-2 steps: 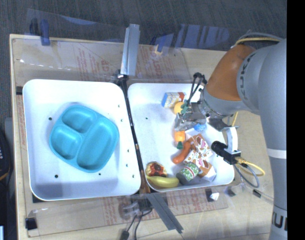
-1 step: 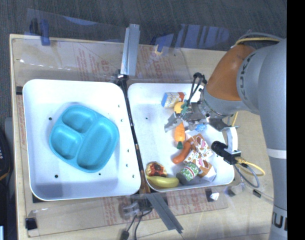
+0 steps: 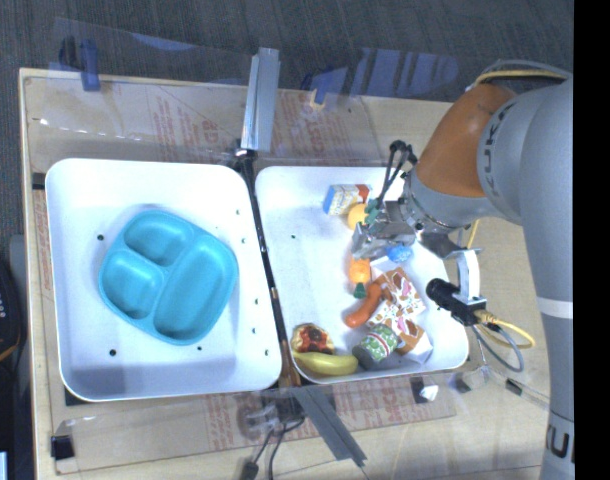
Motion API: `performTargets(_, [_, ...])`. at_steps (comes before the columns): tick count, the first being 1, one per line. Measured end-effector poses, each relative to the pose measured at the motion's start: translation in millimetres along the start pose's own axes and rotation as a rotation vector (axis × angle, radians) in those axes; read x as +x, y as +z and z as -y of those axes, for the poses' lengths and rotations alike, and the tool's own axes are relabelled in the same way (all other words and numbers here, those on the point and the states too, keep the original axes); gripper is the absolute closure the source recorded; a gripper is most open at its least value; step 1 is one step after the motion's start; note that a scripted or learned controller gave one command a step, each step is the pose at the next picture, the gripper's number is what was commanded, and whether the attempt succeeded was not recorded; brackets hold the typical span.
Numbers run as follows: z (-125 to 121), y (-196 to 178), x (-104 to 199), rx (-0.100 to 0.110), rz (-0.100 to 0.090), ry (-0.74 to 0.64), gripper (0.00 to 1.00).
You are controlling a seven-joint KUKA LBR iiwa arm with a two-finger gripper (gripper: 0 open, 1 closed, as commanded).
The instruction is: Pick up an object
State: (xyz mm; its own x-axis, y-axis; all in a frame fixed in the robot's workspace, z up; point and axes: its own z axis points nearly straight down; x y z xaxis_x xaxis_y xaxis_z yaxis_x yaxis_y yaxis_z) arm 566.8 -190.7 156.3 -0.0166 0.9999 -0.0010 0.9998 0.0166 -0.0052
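My gripper (image 3: 373, 240) is down in the right bin (image 3: 305, 268), over the cluster of toy food near the bin's right side. Just below it lie an orange carrot-like piece (image 3: 358, 271) and a red-orange sausage (image 3: 361, 311). A small white and blue carton (image 3: 341, 199) and a yellow piece (image 3: 357, 215) sit just above the gripper. A patterned snack packet (image 3: 399, 308), a green can (image 3: 377, 346), a yellow banana (image 3: 329, 364) and a dark red fruit (image 3: 311, 339) lie along the bin's front. The wrist hides what lies directly under it.
The left bin (image 3: 85, 368) holds a blue three-compartment plate (image 3: 167, 275). A metal divider post (image 3: 257, 98) stands between the bins at the back. A black cable connector (image 3: 450, 300) and wires hang off the arm by the right bin's right wall.
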Motion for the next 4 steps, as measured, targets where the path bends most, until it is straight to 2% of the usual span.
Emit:
performTargets(1, [26.8, 66.1, 84.3, 0.001, -0.002, 0.006, 1.00])
performTargets(2, [27.0, 64.9, 78.9, -0.003, 0.005, 0.013, 0.00])
performTargets(3, [39.8, 60.3, 86.5, -0.021, 0.018, 0.026, 0.00])
performTargets(4, [-46.1, 61.7, 84.6, -0.011, 0.008, 0.018, 0.00])
